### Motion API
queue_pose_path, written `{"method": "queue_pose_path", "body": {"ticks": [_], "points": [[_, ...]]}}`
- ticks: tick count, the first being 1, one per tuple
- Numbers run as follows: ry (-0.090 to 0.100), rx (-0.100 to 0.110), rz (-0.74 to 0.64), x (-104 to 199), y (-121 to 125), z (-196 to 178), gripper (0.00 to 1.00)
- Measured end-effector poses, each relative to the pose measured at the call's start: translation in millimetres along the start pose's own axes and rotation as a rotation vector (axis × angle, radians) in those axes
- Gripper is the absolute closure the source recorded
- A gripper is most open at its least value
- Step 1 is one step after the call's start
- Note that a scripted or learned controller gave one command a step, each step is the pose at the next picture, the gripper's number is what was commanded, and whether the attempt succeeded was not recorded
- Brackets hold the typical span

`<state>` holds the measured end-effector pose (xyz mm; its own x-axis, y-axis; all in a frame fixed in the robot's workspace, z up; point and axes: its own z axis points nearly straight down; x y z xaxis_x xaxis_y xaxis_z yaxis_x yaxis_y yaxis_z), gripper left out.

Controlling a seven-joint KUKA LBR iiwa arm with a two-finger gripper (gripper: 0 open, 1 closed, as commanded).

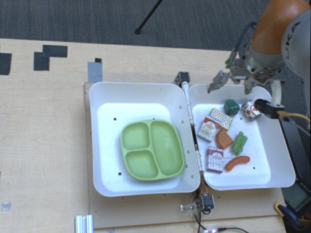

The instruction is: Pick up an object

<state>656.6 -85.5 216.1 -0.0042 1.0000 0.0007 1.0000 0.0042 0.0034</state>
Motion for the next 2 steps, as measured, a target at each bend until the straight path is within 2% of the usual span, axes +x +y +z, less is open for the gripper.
{"method": "queue_pose_path", "body": {"ticks": [1, 2], "points": [[-0.001, 0.004, 0.002, -43.3, -12.1, 122.9, 0.0], [0.0, 0.001, 0.003, -5.9, -96.8, 131.1, 0.0]]}}
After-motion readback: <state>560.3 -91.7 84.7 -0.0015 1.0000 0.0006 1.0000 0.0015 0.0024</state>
